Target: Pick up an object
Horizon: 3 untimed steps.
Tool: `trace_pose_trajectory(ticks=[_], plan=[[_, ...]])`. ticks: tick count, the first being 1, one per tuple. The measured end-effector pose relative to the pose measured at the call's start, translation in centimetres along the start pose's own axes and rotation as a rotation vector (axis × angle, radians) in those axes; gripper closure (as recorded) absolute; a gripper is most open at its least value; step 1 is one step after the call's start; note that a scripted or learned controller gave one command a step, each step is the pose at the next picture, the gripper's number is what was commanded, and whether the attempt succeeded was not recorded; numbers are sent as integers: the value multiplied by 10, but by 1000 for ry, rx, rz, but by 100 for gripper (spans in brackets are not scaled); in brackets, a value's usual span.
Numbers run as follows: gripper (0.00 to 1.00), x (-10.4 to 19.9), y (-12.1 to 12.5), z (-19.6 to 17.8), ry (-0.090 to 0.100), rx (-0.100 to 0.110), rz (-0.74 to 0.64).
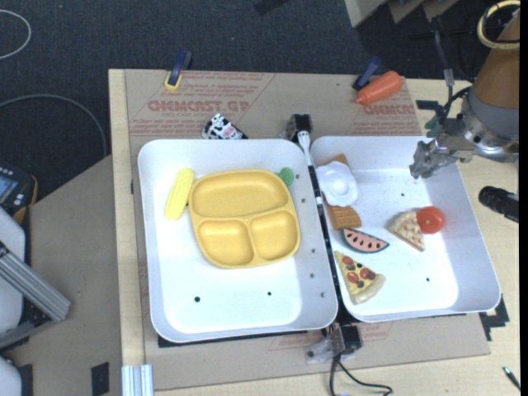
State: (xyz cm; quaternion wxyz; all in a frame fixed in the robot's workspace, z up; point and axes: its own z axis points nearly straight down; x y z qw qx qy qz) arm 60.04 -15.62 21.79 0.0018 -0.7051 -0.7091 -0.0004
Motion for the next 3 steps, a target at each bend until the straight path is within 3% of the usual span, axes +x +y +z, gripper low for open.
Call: trace_pose_trajectory(ticks=[1,2,3], plan=[[100,47,18,3,-3,-5,0],[100,104,25,7,-1,-1,-1],[100,139,28,1,-3,-5,2]])
